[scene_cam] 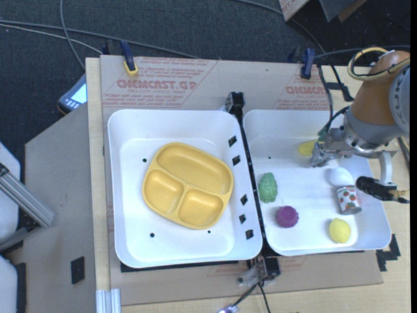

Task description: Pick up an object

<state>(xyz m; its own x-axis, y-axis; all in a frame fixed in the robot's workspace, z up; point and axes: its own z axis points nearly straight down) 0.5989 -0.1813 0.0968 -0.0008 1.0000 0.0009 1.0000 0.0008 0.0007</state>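
End effector point(320, 155) is seen low in the right bin point(287, 243), beside a yellow object point(306, 149) near the far wall; its opening cannot be told. The object is judged light, smooth and possibly slippery, best taken across its middle. It is partly hidden, so its long axis cannot be told.

Setting: a robotics lab test station. Indicators: two white bins point(124, 175) mounted side by side on a board worktop point(195, 77) printed with "CHEMCAST GP" lettering and fixed by clamps point(128, 59); loose cables point(71, 18) across dark carpet point(39, 64); an aluminium frame rail point(23, 194) at left; an industrial robot arm point(378, 103) at right.
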